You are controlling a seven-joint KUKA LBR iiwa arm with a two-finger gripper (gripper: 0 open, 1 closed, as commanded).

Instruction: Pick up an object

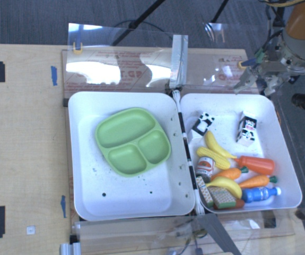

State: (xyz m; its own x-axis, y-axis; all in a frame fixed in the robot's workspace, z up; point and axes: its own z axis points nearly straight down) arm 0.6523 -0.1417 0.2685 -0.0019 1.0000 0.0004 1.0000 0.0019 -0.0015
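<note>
The right bin (279, 142) holds several toy foods. Among them are a black-and-white toy (202, 122) at the back left and a second black-and-white toy (246, 130) at the back right. A yellow banana (217, 146) lies mid-bin, with an orange bottle (257, 165) to its right. A carrot (255, 181), a second banana (226, 185) and a blue bottle (258, 194) crowd the front. My gripper (266, 77) hangs above the bin's far right corner, apart from all of them.
A green divided plate (132, 141) lies in the left bin (83, 158). A small can (205, 167) and a flat brown box (222, 198) sit at the right bin's front left. A clear plastic wall (141, 62) rises behind both bins.
</note>
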